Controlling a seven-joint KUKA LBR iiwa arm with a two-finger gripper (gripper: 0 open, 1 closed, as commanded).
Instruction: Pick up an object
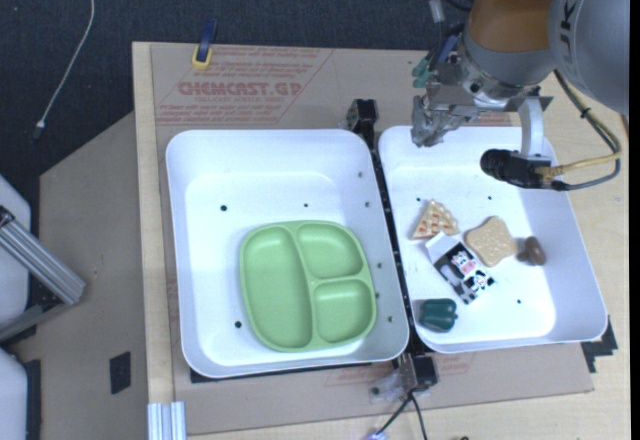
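the claw (432,133) hangs over the far left corner of the right bin (575,313); whether it is open cannot be told, and nothing shows in it. nearer in that bin lie a pizza slice (436,220), toast (491,241), a small carton (462,270), a brown lump (534,251) and a green pepper (437,313). the left bin (190,228) holds a green divided plate (305,284).

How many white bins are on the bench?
2. The shallow white plastic bin on the left holds a green divided plate; the other white bin sits right beside it, holding small toy foods.
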